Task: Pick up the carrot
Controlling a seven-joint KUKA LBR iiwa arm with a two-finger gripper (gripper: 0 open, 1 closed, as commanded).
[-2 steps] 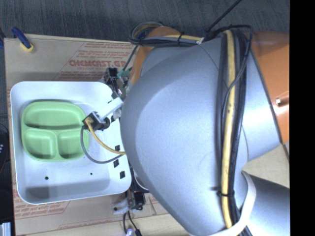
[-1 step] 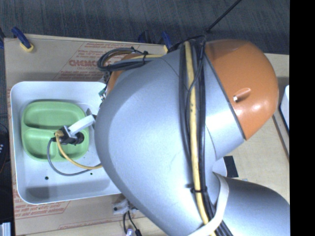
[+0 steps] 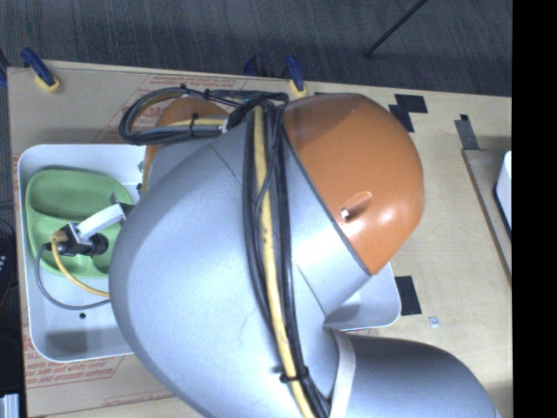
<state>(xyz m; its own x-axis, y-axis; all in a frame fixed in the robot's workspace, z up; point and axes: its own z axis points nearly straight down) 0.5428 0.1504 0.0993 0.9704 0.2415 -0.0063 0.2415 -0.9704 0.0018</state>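
- Looming nearest the lens, the grey arm [image 3: 200, 268] reaches in from the lower right and covers most of both bins.
- A bundle of black and yellow cables [image 3: 265, 233] runs along its upper side, from the bottom edge up to the top of the casing.
- The orange band [image 3: 365, 181] sits as a rounded dome on the arm's right shoulder, with a small raised tab on its surface.
- Below the arm lies the left bin [image 3: 30, 320]; its left wall and near corner are bare white.
- A pale green rounded object [image 3: 61, 194] rests in the far part of that bin.
- Over the green object's near edge sits a white and black fitting [image 3: 91, 229] at the arm's tip, with a thin yellow wire [image 3: 74, 277] curving from it across the bin floor.
- Whether the gripper is spread or pressed together, I cannot tell; the arm's bulk hides it.
- Where the carrot lies I cannot tell either.
- One white corner of the right bin [image 3: 387, 307] shows under the orange band.
- The tan bench [image 3: 452, 233] bears black tape marks [image 3: 409, 107] beside that bin and further back.
- A black cable loop [image 3: 165, 111] arches over the bench behind the left bin.
- Blue clamps [image 3: 39, 68] grip the bench's far edge.
- Farthest off is dark carpet [image 3: 174, 16].
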